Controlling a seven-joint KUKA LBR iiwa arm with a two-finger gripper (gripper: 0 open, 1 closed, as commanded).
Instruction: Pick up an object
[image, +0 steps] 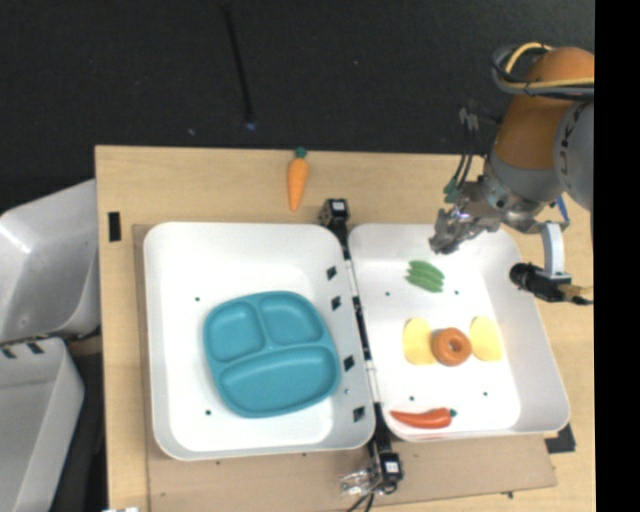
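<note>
In the right bin (500, 400) lie a green pea pod (426, 275), an orange ring (452, 346) between two yellow pieces (419, 341) (486, 338), and a red chili pepper (421, 418) near the front wall. My gripper (447, 238) hangs over the bin's back part, just above and to the right of the pea pod. I see nothing held in it.
The left bin (170, 300) holds a blue divided plate (270, 351). A toy carrot (297, 180) lies on the wooden bench behind the bins. A black clip (334, 212) sits at the back where the bins meet. A white box (40, 270) stands at the far left.
</note>
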